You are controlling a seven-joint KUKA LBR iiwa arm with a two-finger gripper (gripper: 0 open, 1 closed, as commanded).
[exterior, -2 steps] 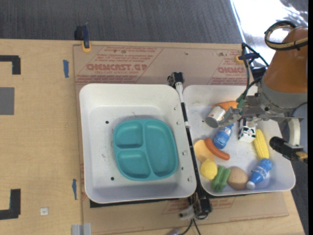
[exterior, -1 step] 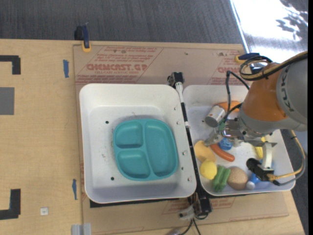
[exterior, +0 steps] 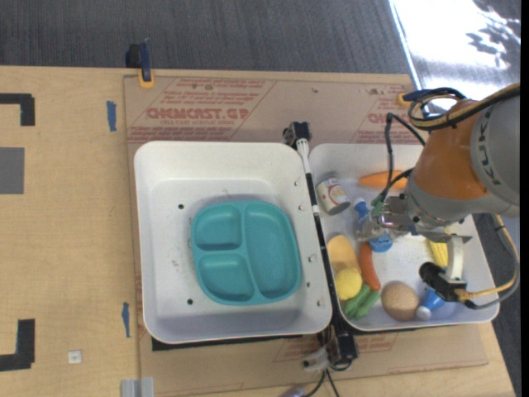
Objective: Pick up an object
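Fingers (exterior: pixel 378 222) state unclear, above red sausage (exterior: pixel 369 270) lying lengthwise toward bin's near rim

It looked like a robotics lab: a cardboard-covered tabletop (exterior: pixel 66 222) with tape marks (exterior: pixel 111 115), two white bins (exterior: pixel 157 222) clamped down (cables (exterior: pixel 430 102) trailing), grey carpet (exterior: pixel 248 15) beyond.

Left bin (exterior: pixel 157 222) holds a teal divided tray (exterior: pixel 245 252). Arm's tool (exterior: pixel 382 222) low in right bin (exterior: pixel 397 319) among a carrot (exterior: pixel 382 180), lemon (exterior: pixel 349 284), potato (exterior: pixel 399 299), small can (exterior: pixel 332 193).
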